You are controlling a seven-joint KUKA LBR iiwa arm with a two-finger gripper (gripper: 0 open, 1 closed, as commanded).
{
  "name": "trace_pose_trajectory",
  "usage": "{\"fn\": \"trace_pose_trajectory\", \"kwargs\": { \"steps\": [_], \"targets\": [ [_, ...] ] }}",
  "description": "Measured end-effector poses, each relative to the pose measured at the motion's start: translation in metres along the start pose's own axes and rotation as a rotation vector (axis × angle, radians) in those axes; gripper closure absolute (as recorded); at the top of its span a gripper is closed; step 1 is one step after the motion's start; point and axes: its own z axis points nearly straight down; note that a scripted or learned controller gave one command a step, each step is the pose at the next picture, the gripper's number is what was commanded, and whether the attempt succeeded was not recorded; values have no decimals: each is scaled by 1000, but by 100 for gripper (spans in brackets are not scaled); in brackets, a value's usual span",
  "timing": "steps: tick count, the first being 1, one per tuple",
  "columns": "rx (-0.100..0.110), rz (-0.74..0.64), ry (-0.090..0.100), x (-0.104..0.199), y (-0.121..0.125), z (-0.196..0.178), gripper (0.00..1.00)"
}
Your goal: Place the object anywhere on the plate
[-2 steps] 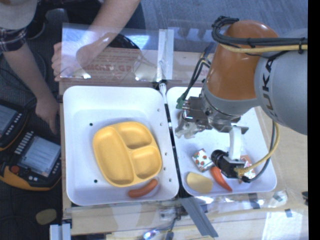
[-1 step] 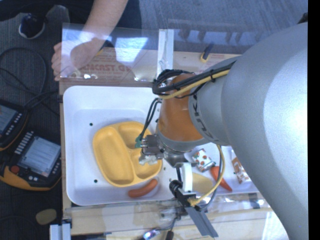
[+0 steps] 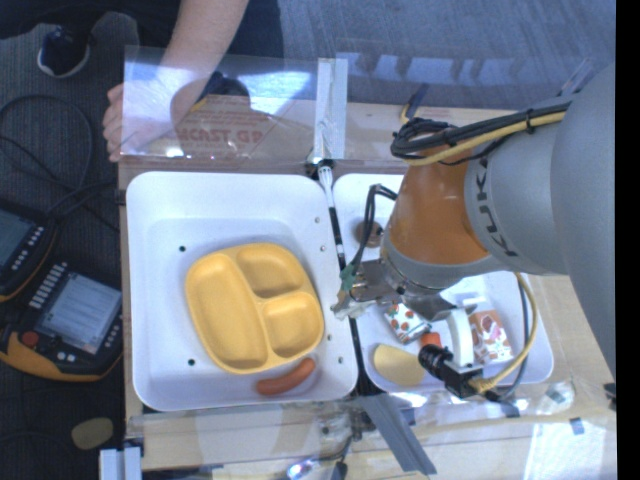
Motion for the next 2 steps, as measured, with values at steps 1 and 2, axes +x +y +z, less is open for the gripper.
{"fn": "trace_pose_trajectory", "kwargs": {
  "steps": [1, 2],
  "targets": [
    [-1, -88, 0, 40, 102, -24, 100],
    [1, -276, 2, 63, 22, 0, 100]
  ]
}}
